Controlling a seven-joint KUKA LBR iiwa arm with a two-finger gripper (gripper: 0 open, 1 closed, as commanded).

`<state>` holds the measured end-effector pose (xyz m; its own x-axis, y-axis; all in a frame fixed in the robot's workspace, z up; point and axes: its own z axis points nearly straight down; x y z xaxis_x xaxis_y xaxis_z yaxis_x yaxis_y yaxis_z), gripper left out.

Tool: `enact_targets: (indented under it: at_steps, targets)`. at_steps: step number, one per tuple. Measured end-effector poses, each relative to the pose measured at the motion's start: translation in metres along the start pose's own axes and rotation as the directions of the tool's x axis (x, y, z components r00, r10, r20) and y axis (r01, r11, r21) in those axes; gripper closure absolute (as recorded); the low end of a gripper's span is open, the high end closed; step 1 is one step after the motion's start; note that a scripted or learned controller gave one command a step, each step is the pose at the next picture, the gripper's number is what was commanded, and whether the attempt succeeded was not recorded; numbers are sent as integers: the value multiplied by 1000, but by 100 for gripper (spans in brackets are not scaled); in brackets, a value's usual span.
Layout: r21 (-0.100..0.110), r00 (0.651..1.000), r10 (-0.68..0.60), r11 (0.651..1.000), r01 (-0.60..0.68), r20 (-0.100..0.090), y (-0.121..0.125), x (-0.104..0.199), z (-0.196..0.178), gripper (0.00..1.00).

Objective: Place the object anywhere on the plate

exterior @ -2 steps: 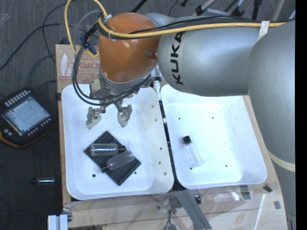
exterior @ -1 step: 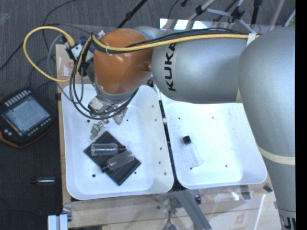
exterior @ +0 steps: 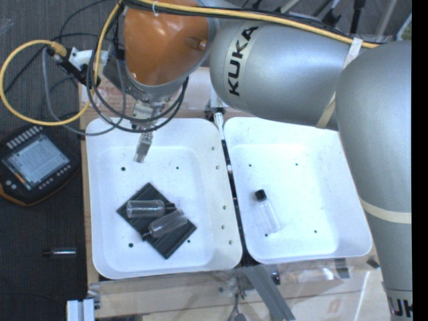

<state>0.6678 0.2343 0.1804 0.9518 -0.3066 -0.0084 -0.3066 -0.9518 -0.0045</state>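
clear plastic vial (exterior: 267, 212), light and slick; i'd pinch its body midway. my pincer (exterior: 142, 147) looks closed, holding nothing.

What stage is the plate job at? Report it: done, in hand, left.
Done: two clear plastic vials lie on the flat black square plate in the left white bin.
In hand: nothing visibly held; the two-finger gripper hangs above that bin's far end, apart from the plate.
Left: one clear vial with a black cap lies in the right white bin, probably next to move.
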Motion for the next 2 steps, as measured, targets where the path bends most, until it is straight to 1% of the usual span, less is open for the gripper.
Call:
enact_targets:
  at_steps: [1, 2]
  targets:
    - [2, 894, 449, 894, -449, -1, 1, -3, -54, 0]
    - [6, 363, 932, 363, -932, -1, 1, -3, -74, 0]
